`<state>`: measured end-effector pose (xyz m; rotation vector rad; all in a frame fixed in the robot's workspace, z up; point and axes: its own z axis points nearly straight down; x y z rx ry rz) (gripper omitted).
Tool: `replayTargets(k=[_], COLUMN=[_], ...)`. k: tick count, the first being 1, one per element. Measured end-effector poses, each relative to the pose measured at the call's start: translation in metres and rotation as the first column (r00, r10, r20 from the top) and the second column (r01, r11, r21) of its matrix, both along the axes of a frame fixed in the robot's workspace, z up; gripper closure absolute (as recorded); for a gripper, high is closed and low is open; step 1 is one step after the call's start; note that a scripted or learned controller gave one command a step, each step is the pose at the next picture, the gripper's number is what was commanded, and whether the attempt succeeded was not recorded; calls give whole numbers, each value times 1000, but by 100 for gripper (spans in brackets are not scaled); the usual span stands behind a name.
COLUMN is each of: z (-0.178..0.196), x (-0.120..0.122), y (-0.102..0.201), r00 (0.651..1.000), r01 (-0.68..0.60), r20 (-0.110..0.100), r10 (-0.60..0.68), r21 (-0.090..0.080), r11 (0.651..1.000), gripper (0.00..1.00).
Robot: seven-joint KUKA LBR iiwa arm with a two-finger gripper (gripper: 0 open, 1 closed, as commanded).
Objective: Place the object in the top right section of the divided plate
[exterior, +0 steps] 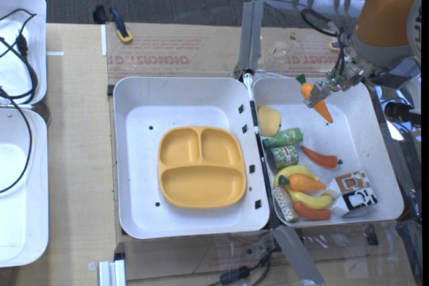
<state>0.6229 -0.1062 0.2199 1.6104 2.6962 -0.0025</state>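
A toy carrot (317, 100) is pinched between the closed fingers of the hand (324, 89) and held lifted above the right bin (383, 144), clear for carrying to the yellow divided plate (201, 167) in the left bin (134, 144).

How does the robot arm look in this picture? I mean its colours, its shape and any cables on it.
The arm is a thick, rounded body with a broad orange band, grey above and below it. Dark cables loop beside it at the wrist. It narrows to a small metallic gripper made of grey and dark parts. I can read no markings on it.
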Motion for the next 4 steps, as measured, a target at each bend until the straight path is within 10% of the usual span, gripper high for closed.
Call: replayTargets(k=[2,3,4], z=[-30,-29,54], x=[-63,-63,37], y=[157,156,115], r00=[992,992,982], r01=[127,128,191], r20=[-3,-2,2], r10=[-127,-128,-191], r21=[0,0,0], r11=[992,992,982], gripper=[100,0,0])
